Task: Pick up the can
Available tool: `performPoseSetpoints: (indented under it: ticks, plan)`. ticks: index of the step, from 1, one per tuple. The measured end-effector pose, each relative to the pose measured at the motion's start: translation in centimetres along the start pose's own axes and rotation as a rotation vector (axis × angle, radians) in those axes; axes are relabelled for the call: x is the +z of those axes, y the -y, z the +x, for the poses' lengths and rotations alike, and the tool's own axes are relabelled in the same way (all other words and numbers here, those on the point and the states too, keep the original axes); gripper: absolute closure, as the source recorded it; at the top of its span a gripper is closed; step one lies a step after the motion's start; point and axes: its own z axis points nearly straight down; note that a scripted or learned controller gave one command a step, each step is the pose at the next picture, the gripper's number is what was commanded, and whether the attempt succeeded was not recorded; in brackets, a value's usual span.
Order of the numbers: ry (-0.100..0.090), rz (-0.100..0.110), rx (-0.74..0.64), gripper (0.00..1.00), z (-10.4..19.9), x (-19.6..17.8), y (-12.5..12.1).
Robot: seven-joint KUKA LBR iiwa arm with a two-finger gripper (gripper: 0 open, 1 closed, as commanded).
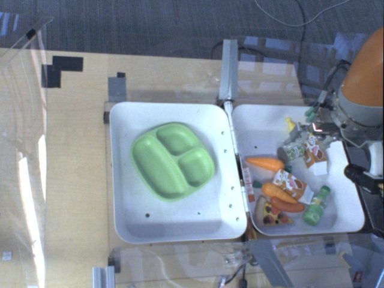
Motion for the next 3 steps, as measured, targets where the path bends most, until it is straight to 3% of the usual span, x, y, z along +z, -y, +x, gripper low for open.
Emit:
performPoseSetpoints:
  ticks: [1,2,3]
  plan:
    - [0.0,0.001,0.086,0.0,-2.9,9.8,-5.1]
    - [0.001,-0.002,-0.014,0.0,-0.5,8.3,-5.9]
    - [-0.004,-0.021,0.086,0.0,-5.4,14.7,-7.5]
